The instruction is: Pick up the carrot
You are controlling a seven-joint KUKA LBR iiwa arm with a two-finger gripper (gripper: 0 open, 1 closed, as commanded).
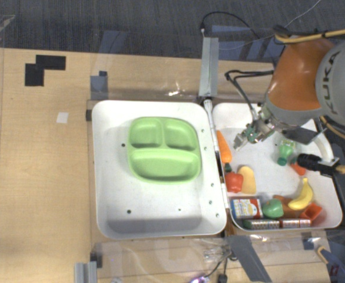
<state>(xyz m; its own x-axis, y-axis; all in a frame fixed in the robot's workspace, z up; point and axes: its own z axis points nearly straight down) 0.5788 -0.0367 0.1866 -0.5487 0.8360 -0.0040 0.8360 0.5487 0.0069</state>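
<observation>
Down at the near edge of the right bin [335,217] sits a row of small packets and toy food: a little carton [245,207], a green pepper [272,207] and a banana [302,196], all well below the pincer.

So the pincer [250,134] is hanging over the upper middle of that bin, tilted, pointing down and left. Can't tell whether it's wide or narrow from this angle, it's just too small and cluttered, but nothing is visibly gripped in it.

Just left of the pincer and a bit lower is the carrot [223,147], lying flat along the bin's left wall, thick end nearer us, right beside the rim. Below the pincer there's a red piece [234,182] and a yellow-orange piece [248,179] touching each other. To its right, a small green bottle [286,152]. Far left, in the other bin [110,217], a green divided tray [163,148].

My guess on the carrot: light plastic toy, stiff, smooth and tapered, so it'll want to squirt out of a grip near the tip. I'd take it across the thicker middle. The wall right beside it is the annoying part, since one finger needs room on that side.
</observation>
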